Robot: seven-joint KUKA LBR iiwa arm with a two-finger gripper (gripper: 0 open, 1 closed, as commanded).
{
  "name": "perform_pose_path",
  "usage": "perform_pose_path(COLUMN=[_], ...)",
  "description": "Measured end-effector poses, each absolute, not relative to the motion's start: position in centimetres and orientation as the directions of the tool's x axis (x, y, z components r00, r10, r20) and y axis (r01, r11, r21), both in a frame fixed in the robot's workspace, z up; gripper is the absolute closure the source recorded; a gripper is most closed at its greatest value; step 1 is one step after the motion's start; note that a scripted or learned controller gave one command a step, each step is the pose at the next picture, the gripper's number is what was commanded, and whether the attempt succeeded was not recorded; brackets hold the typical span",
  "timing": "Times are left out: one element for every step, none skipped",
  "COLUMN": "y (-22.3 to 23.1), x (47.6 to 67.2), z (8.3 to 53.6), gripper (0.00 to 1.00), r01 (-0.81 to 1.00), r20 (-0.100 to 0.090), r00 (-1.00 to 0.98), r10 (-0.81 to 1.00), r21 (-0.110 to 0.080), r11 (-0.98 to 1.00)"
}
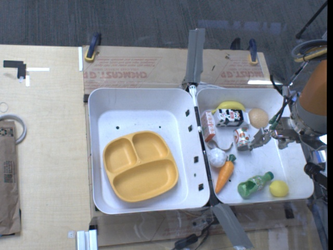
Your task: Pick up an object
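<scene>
two white bins sit side by side on the bench (pixel 41 139). left bin (pixel 99 113) holds a yellow divided plate (pixel 140 165), 3 compartments, lying flat toward the front-left.

right bin (pixel 296 191) holds the loose stuff. at the back: a banana (pixel 230 106), w/ a small black-and-white carton (pixel 229 117) just in front of it, touching or nearly so. a beige egg-like ball (pixel 258 117) sits just right of the carton. a red-and-white box (pixel 208 126) lies tilted by the bin's left wall. a small red-and-white can (pixel 242 138) is near the middle. a white bulb, looks like garlic (pixel 216 157), sits left of centre, w/ a carrot (pixel 225 175) just below it, tip pointing to the front. a green bottle (pixel 254 185) lies on its side at the front, a lemon (pixel 279 188) just right of it.

the arm comes in from the right, orange band at the edge. the gripper (pixel 258 140) is low over the right bin, fingers pointing left, just beside the can's right side. can't tell if the fingers are open or closed, too small and cluttered, and nothing is visibly between them.

a brown paper bag (pixel 8 176) lies at the bench's far left.
</scene>
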State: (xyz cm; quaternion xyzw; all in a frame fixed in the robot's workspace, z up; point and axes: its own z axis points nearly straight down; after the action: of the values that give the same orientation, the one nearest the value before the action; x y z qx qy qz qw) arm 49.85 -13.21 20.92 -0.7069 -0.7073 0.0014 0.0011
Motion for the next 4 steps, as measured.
perform_pose_path(y=[-10.4,-16.4,-19.0,-17.7], x=[51.5,51.1,51.7,54.8], z=[11.7,9.0,11.9,9.1], gripper=[0.0,0.0,0.0,0.0], r01=[0.926,0.806,0.694,0.625], r20=[-0.002,-0.003,-0.003,-0.003], r00=[0.377,0.591,0.72,0.781], r10=[0.926,0.806,0.694,0.625], r21=[-0.005,-0.003,-0.003,-0.002], r11=[-0.377,-0.591,-0.72,-0.781])
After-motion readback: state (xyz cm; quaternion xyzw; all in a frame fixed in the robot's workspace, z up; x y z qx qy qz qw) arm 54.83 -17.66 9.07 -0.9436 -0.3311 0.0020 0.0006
